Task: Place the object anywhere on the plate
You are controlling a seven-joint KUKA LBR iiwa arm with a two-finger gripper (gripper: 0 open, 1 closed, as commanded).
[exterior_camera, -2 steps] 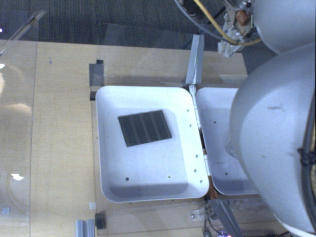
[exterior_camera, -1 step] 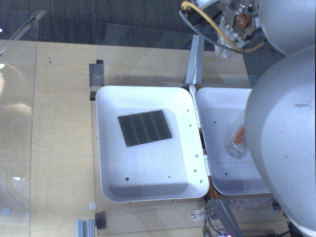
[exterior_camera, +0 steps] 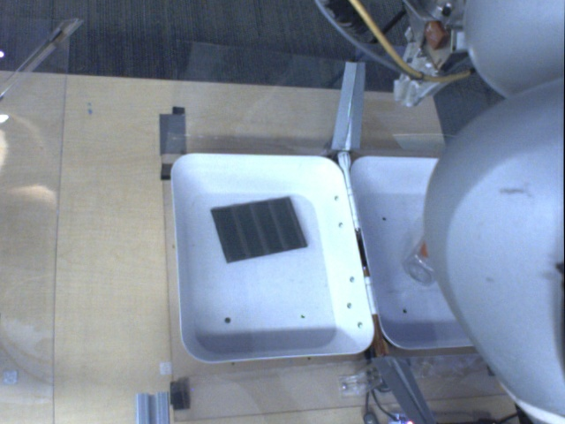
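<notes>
Task judged as not yet done. Dark grey ribbed rectangular plate point(exterior_camera: 259, 229) lying bare in the left shallow white bin point(exterior_camera: 265, 338) on the wooden counter point(exterior_camera: 97, 263). Something small, clear with an orange tint point(exterior_camera: 418, 259), in the right white bin point(exterior_camera: 388, 325), possibly the object. Grey arm point(exterior_camera: 503, 237) covering that bin; pincer state impossible to tell.

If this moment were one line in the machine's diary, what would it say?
arm: over right bin | dark ridged plate: bare, in left bin | placing: not yet done
</notes>
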